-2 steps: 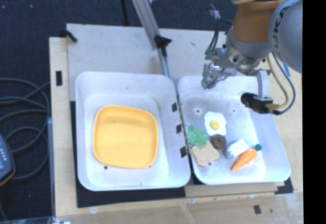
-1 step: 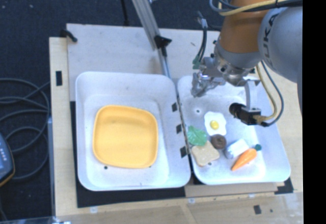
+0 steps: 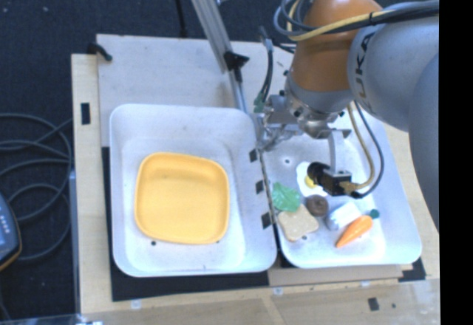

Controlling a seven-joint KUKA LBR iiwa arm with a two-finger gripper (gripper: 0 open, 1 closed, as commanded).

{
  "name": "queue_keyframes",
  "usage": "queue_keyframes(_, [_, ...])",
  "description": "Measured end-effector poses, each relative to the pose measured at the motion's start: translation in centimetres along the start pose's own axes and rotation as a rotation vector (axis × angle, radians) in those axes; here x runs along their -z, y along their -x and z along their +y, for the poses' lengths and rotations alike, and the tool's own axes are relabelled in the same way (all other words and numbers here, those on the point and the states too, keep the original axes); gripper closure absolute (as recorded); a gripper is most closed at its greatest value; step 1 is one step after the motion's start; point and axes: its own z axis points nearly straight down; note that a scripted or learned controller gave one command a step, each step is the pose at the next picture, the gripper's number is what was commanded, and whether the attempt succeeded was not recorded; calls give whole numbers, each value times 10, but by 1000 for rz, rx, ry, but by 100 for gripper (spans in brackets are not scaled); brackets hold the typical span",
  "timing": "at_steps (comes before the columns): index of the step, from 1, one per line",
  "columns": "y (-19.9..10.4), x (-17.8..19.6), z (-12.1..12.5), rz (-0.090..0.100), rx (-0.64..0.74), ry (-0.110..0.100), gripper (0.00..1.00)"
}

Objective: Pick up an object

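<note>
Grey gripper [image 3: 275, 130] hovers upper-centre (jaw state I cannot tell); approach step, next descend toward toy carrot [image 3: 353, 231].

The arm [image 3: 399, 57] is a thick, smooth grey casting with dark lettering on its side. Above the wrist sits a glossy, rounded orange band [image 3: 336, 28]. Grey and yellow cables [image 3: 325, 21] loop over it toward twelve o'clock; a pale cable [image 3: 373, 154] hangs in a curve at five o'clock. The wrist hardware below is bare metal.
</note>
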Motion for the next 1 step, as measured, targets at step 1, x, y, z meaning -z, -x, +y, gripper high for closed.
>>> queue_keyframes(1, [-45,6,-25,1,1,1,100])
